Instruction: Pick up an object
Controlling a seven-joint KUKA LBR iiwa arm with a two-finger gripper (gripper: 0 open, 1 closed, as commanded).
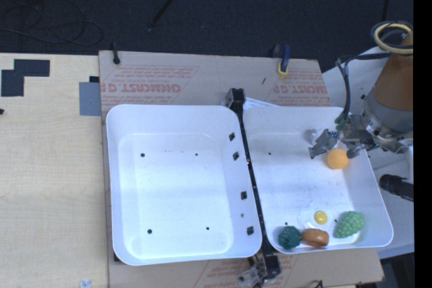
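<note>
Cardboard under bins, mirrored print, perhaps "CHEMCOZT"

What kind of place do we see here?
Probably a robot test lab: a robot arm reaches over two white bins on a bench, toy food lies in one, and cables run across the dark floor.

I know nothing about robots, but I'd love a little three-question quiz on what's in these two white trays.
1. True or false: the orange ball lies in the left bin.
2. Which thing lies between the dark green object and the light green bumpy one at the near edge of the right bin?
A. a blue cube
B. a brown-orange object
C. a red cup
3. Fill in: the gripper is over the ____ bin, close to the orange ball.

Key: 1 false; 2 B; 3 right.
</note>
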